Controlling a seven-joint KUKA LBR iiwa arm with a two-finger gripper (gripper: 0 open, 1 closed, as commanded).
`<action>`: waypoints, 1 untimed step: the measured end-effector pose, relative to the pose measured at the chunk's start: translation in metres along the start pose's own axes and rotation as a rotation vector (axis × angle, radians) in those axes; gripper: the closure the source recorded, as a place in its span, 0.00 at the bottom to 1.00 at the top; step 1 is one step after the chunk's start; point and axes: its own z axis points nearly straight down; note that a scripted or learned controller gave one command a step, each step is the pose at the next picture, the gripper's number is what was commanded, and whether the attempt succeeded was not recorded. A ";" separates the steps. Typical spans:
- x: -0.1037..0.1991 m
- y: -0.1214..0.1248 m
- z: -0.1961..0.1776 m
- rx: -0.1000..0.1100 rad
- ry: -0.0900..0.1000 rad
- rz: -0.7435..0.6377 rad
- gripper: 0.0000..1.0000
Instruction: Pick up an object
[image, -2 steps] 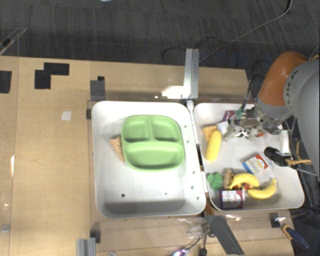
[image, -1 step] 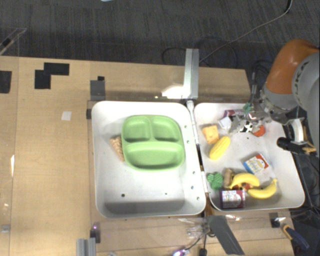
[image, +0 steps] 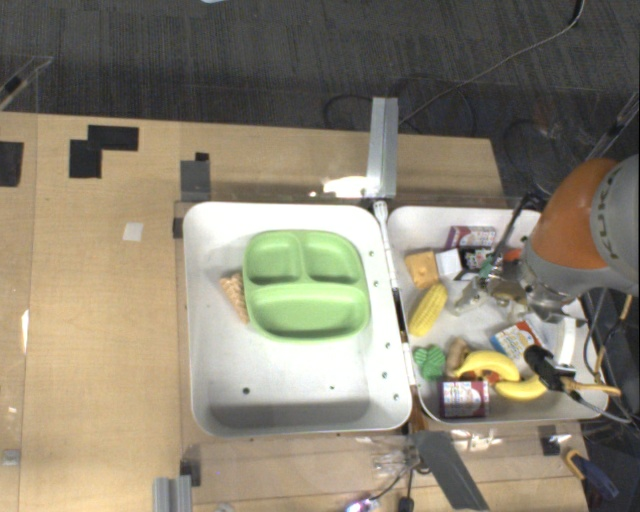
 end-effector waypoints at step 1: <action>0.056 0.068 0.003 0.012 -0.004 0.243 0.00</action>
